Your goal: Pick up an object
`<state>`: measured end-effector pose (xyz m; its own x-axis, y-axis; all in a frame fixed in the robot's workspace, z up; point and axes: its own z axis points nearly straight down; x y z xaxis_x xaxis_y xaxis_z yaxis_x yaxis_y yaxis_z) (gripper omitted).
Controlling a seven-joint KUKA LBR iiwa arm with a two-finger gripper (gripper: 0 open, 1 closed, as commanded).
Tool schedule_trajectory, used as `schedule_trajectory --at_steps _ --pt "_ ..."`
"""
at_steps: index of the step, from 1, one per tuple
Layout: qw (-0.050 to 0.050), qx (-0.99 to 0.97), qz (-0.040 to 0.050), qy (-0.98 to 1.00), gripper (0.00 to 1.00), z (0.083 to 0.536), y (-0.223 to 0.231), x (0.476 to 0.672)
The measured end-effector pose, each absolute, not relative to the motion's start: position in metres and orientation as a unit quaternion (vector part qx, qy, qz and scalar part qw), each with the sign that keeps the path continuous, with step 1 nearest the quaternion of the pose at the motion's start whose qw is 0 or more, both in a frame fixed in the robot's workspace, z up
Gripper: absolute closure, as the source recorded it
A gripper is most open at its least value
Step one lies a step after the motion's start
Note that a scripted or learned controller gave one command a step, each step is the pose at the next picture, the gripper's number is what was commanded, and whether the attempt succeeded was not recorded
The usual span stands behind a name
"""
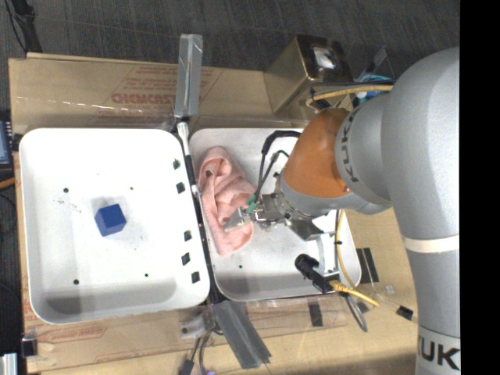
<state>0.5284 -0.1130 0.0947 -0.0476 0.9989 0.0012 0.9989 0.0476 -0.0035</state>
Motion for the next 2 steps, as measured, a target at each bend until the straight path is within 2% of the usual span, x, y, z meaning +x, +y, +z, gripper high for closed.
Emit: schedule_trajectory --at_steps 1,2 --pt "0.002 -0.689 0.0012 -0.725 1.0 0.105 -0.114 0.529" --pt "0.001 -0.666 0.0002 -0.746 1.0 0.192 -0.04 0.566"
